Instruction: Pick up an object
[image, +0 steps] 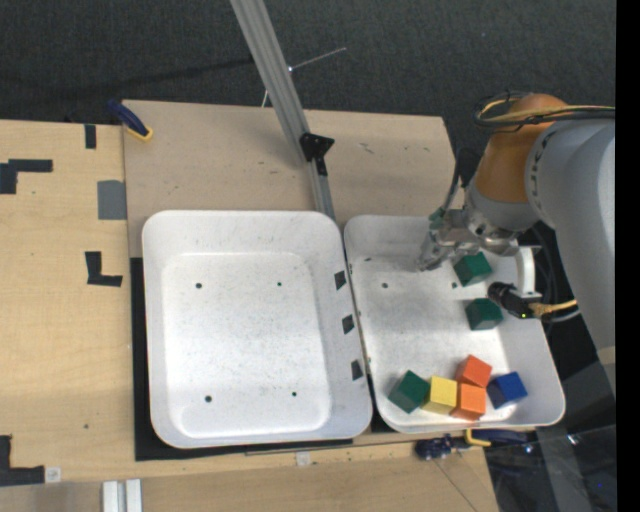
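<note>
My gripper hangs over the far part of the right bin, below the grey arm with its orange band. A dark green block lies just beside the gripper, on its near right side; I cannot tell whether they touch. A second green block sits a little nearer in the same bin. Along the bin's near edge are a green block, a yellow block, two orange blocks and a blue block.
The left bin stands beside the right one, their rims touching. A slanted metal pole crosses the bench behind the bins. A blue and yellow clamp lies at the bench's far left.
</note>
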